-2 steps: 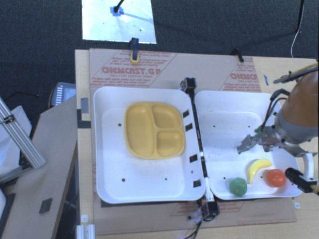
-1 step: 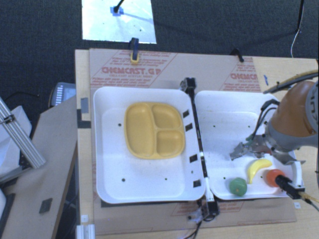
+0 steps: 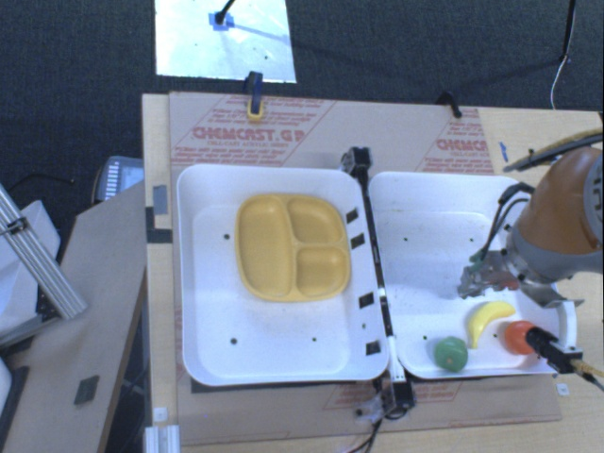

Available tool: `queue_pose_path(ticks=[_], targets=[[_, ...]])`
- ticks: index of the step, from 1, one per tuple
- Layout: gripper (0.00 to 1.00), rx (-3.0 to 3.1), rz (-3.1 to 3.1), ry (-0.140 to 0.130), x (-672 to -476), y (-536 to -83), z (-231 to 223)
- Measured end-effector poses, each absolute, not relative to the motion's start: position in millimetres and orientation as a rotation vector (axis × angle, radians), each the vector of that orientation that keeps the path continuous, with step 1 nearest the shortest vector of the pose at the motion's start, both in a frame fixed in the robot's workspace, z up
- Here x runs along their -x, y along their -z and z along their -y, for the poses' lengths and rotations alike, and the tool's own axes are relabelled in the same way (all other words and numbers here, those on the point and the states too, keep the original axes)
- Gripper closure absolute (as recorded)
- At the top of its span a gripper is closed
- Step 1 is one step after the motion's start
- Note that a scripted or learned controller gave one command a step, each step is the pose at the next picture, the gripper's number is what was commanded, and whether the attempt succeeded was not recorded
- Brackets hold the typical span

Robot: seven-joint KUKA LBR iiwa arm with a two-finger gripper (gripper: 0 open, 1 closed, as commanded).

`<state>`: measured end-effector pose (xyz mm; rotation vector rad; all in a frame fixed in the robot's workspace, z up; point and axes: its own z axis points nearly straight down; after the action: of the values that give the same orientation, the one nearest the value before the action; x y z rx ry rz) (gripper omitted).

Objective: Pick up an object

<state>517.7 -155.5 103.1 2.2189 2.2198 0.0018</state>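
Note:
A yellow banana (image 3: 487, 320) lies near the front of the right bin (image 3: 425, 243). Beside it on the right sits an orange-red round fruit (image 3: 516, 337), and a green round fruit (image 3: 451, 353) rests at the bin's front edge. My gripper (image 3: 484, 276) hangs low in the right bin, just above and behind the banana, under the orange band of the arm (image 3: 566, 210). Nothing shows between its fingers from this angle.
A yellow divided plate (image 3: 291, 246) lies in the left bin (image 3: 203, 300). A black divider with clips (image 3: 368, 253) runs between the two bins. Bare white floor fills the back left of the right bin.

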Motion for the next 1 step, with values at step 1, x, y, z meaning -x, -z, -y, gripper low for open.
queue_pose_path(ticks=[1], targets=[[1.00, -2.217, -2.216, -0.005, -511.8, -161.5, 160.4]])
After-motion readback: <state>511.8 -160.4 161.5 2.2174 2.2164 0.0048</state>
